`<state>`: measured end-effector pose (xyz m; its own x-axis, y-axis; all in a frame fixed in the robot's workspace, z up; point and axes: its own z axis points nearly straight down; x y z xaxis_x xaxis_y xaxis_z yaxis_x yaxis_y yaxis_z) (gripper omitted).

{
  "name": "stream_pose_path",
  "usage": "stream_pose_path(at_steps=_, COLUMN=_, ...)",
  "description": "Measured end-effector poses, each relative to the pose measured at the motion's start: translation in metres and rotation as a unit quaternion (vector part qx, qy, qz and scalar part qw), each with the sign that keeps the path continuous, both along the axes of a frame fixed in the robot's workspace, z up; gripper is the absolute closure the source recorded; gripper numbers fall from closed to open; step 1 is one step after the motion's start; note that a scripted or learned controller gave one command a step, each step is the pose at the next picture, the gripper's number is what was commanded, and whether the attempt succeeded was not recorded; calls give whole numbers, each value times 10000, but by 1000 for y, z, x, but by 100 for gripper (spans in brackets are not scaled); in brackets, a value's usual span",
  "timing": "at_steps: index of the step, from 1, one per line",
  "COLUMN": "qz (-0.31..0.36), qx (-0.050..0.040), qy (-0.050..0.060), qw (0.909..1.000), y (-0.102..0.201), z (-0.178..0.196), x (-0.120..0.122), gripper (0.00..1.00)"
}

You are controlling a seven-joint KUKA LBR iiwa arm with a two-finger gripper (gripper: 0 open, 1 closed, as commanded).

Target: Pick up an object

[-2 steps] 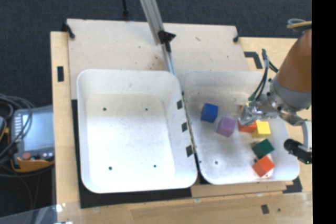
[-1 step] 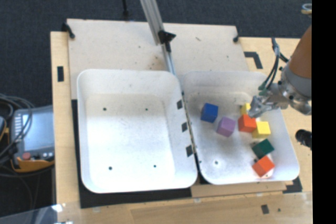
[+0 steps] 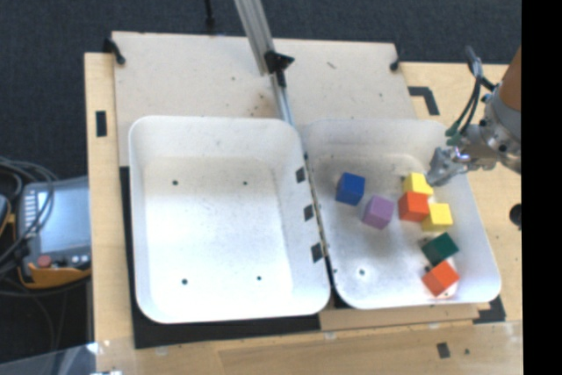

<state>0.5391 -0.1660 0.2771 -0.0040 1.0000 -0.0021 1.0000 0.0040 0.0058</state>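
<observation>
— Where are you?
— My pincer [image 3: 442,164] hangs just above the yellow block [image 3: 418,184], which lies in the right bin [image 3: 351,145]; its grip I cannot tell.
— Next?
— Probably drop straight onto that block.

A: State block colours, referenced from the gripper [image 3: 442,164] fingers.

B: Just beside the fingers: yellow block [image 3: 418,183]. Below it: orange block [image 3: 413,206], second yellow block [image 3: 438,216]. Further below: dark green block [image 3: 439,248], orange-red block [image 3: 440,277]. Away from the fingers, toward the left bin: purple block [image 3: 378,212], blue block [image 3: 350,188].

A: Bins?

B: Right bin [image 3: 369,290] and left bin [image 3: 219,215]: white, dark-speckled.
</observation>
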Motion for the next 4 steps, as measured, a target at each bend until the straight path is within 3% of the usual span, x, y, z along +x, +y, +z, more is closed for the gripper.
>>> stream_pose_path(at_steps=3, qz=12, qx=13, qy=20, qw=10000, y=147, z=-22, x=37, gripper=100)
stream_pose_path(at_steps=4, qz=15, qx=11, qy=19, qw=10000, y=195, z=-33, x=65, gripper=100)
